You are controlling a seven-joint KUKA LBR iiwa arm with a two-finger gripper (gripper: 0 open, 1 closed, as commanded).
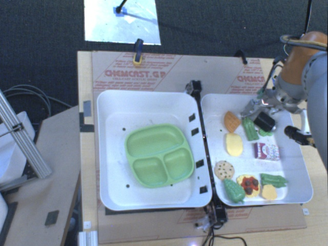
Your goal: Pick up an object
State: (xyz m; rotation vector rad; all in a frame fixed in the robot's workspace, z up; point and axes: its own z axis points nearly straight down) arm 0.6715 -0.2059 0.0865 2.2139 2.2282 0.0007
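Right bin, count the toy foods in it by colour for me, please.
Green: 3, long green stick, bumpy green floret, green pod
Yellow: 2, yellow oval slab, small yellow wedge
Orange: 1, ridged orange piece
Tan: 1, round tan cookie
Red-and-white: 1, small carton
Red-and-yellow: 1, pizza slice
Total: 9
Green scrap right of the stick: too hidden to count.

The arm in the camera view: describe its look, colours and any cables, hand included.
The arm has a smooth, rounded grey casing, with a broad orange band above the wrist. A thin pale cable loops beside that band. The hand is small, of silvery metal with darker parts; its finer details are too small to tell.
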